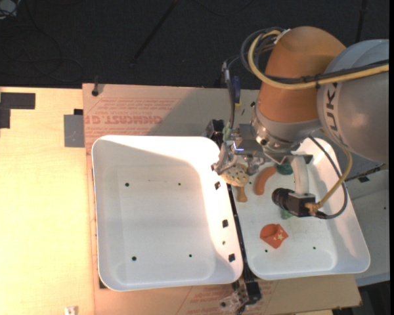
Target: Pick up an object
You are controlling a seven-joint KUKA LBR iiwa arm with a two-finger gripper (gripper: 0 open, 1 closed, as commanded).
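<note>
My gripper (234, 166) hangs over the rims where the two white bins meet, below the orange-banded wrist. It is shut on a small tan, speckled object (236, 175), which sits at the fingertips above the right rim of the left bin (118, 274). In the right bin (354, 264) lie an orange sausage-shaped piece (262, 180), a red block (274, 235) and a small green object (285, 169), partly hidden by the arm.
A black part on a cable (292, 202) and a white cylinder (299, 176) hang from the arm over the right bin. Brown cardboard (151, 113) lies under both bins, with the pale wooden bench (33, 202) to the left.
</note>
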